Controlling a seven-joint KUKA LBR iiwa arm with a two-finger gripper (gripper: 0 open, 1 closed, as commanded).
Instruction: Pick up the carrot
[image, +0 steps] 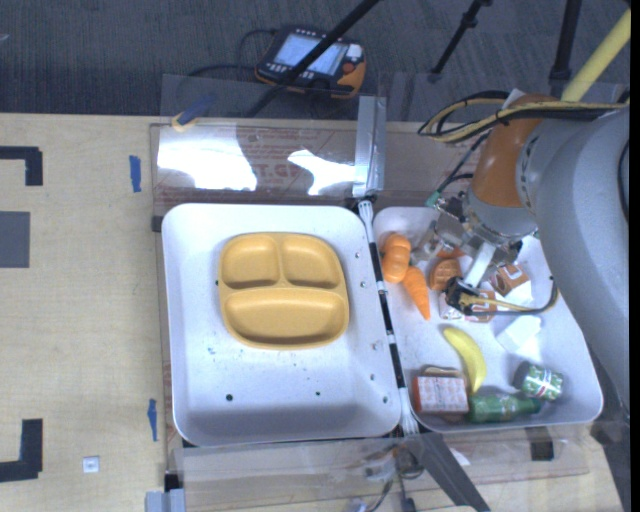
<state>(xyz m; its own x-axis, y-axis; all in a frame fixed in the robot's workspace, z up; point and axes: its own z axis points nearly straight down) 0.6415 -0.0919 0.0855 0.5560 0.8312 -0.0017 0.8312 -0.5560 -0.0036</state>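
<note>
The carrot (416, 291) is found in the right-hand bin (566, 340), close to that bin's left wall, in the upper half of the bin. It lies flat, with its thick end toward the top of the frame and its tip pointing down and slightly right. A rounded orange item (397, 256) is noted touching or just beside its thick end; which of the two cannot be settled.

The claw (462, 262) is observed just to the right of the carrot, over the upper part of the same bin, with the grey arm and its orange band (500, 168) entering from the upper right. Whether the claw is spread or pressed together cannot be told. The carrot is not seen held by it. A small orange-brown item (445, 270) is recorded beside the claw, too indistinct to identify, and a red-and-white item (513, 281) is seen to its right.

Lower in the right-hand bin, a banana (467, 356) is recorded below the carrot and apart from it. Along the bottom wall a reddish packet (441, 393), a green bottle (497, 406) and a green can (541, 380) are listed from left to right.

In the left-hand bin (190, 385) a yellow divided plate (285, 290) is noted near the centre. Both bins are carried on a pale wooden worktop (70, 300).
</note>
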